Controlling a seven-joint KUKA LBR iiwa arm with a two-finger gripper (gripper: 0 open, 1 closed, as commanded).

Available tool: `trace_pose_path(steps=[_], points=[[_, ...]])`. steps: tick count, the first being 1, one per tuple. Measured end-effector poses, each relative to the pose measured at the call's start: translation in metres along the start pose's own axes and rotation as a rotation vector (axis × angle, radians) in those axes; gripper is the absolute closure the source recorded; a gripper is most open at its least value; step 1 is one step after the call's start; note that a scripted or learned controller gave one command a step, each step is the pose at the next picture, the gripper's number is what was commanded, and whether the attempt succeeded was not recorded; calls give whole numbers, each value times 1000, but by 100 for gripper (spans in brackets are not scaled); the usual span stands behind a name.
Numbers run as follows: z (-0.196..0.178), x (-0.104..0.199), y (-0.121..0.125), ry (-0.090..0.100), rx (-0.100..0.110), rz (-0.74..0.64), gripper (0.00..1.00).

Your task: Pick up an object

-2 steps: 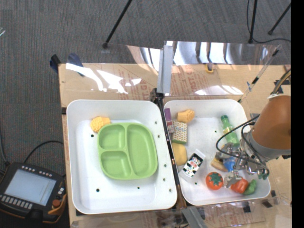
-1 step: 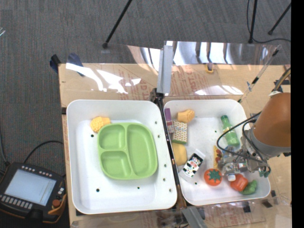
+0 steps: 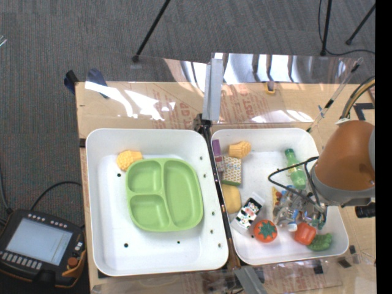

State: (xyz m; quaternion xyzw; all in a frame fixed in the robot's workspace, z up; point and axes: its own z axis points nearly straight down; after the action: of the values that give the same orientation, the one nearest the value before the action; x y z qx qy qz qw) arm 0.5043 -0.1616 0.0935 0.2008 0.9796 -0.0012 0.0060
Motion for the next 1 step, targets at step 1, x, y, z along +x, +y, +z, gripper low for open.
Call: trace_pose_path(steps=[1], points=[[0,36,22,-2,-1,402,100]])
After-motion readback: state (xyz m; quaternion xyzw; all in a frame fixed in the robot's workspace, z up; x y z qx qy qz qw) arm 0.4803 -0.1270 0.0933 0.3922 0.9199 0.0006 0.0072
